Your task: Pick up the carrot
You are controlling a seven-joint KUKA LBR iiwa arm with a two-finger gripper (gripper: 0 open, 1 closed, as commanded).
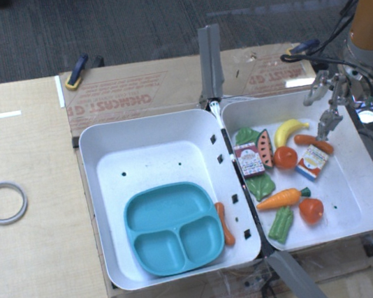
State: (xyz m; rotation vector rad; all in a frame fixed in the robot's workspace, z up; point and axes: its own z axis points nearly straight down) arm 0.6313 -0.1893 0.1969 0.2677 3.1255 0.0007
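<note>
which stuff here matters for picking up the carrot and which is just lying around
For the job:
carrot in the right bin
gripper above that bin

Just lying about:
banana
two tomatoes
watermelon slice
small red box
blue tray in the left bin
tape roll on the bench

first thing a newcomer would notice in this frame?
Probably the big teal divided plate in the left bin, with a small orange piece beside its right rim. Next, the bright toy-food clutter in the right bin: the carrot near the middle, a banana and tomato above it. The hand hangs over that bin's upper right.
</note>
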